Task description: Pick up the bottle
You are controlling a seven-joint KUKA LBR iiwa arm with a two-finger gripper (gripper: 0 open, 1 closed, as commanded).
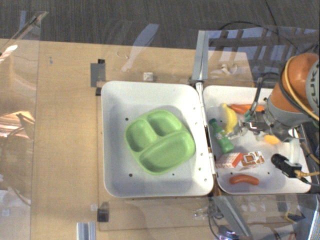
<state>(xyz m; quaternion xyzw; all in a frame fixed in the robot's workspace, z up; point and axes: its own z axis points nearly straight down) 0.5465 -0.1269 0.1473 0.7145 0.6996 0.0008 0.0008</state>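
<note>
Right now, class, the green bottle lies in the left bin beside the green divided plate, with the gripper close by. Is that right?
Not quite. The camera view shows the green bottle in the right bin, not beside the green divided plate, which sits in the left bin. The gripper is indeed close by.

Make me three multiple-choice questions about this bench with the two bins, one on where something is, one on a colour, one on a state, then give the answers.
1. Where does the green bottle lie?
A. in the right bin, near its left wall
B. on the green plate
C. on the bench outside the bins

2. What colour is the divided plate in the left bin?
A. white
B. green
C. orange

3. How is the bottle lying?
A. standing upright
B. on its side
C. lifted clear of the bin

Answers: 1 A, it lies beside the banana. 2 B, it is plainly green. 3 B, it lies lengthwise on the bin floor.
</note>
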